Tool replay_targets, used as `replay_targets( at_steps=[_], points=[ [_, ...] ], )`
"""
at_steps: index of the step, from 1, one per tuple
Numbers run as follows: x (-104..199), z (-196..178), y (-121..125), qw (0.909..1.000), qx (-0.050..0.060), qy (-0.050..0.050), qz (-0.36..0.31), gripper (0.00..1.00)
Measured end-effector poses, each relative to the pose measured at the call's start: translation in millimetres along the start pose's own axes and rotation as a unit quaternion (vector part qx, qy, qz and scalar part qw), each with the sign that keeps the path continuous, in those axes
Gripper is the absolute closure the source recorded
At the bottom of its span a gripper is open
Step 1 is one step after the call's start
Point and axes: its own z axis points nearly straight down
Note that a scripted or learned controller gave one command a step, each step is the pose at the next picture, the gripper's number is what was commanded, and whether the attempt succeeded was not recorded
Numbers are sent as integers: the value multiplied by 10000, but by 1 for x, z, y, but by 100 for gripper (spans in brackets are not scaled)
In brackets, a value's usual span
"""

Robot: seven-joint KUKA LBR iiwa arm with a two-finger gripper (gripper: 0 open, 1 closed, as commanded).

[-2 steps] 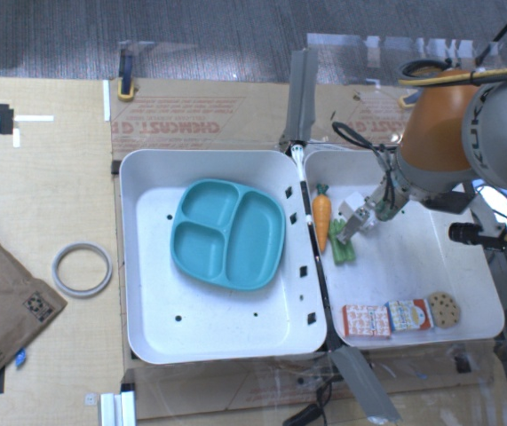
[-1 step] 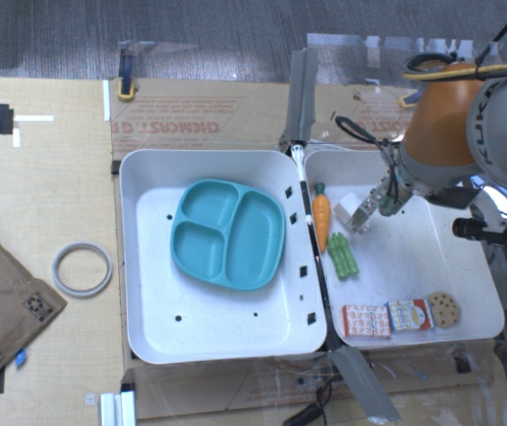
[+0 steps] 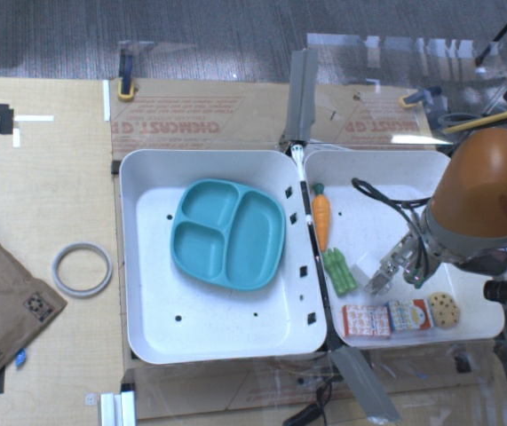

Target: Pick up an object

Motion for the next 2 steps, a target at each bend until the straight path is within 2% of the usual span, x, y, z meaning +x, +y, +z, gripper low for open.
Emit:
replay_targets(
  at_steps=[1,2],
  points=[
    [-49,-134,68,9986,-3,-15,521,100],
    [-124,-112,59,9679,8,-12,2514,100]
  ],
)
